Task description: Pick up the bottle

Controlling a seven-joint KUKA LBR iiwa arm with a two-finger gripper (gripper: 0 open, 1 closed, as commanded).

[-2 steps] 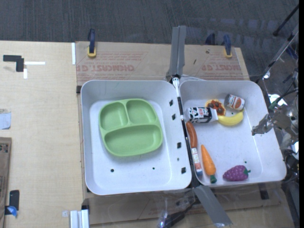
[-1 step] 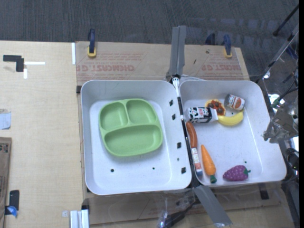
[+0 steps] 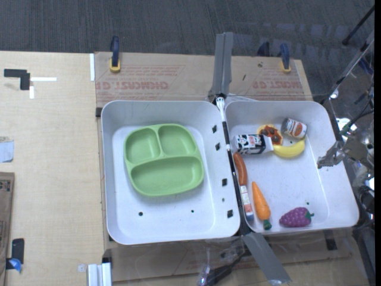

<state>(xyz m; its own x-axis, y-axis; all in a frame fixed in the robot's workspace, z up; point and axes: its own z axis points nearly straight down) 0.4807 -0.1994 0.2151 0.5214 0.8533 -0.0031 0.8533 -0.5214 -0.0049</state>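
Grey and glinting, the tool (image 3: 329, 158) hangs at the right wall of the right bin (image 3: 324, 202), about midway along that wall and over its rim. It is small and partly lost against the arm's metalwork, so I cannot tell whether it is released or clenched. Nothing can be seen in its grasp.

Inside the right bin, nearest that wall, a yellow banana (image 3: 290, 149) lies in the far half, with a small can (image 3: 293, 128) on its side just behind it. An orange and red toy food piece (image 3: 270, 133) sits beside the can, toward the bin's middle.

The bottle (image 3: 250, 143), white with black patches, lies on its side in the right bin's far left part, its end close to the banana and well apart from the tool.

Along the bin's left wall lies a red sausage (image 3: 240, 168), and nearer the front an orange carrot (image 3: 260, 201). Purple grapes (image 3: 296, 217) rest near the front wall.

Left of the right bin, touching it, the left bin (image 3: 113, 177) holds a green divided plate (image 3: 164, 159). Both stand on the counter (image 3: 47, 159).
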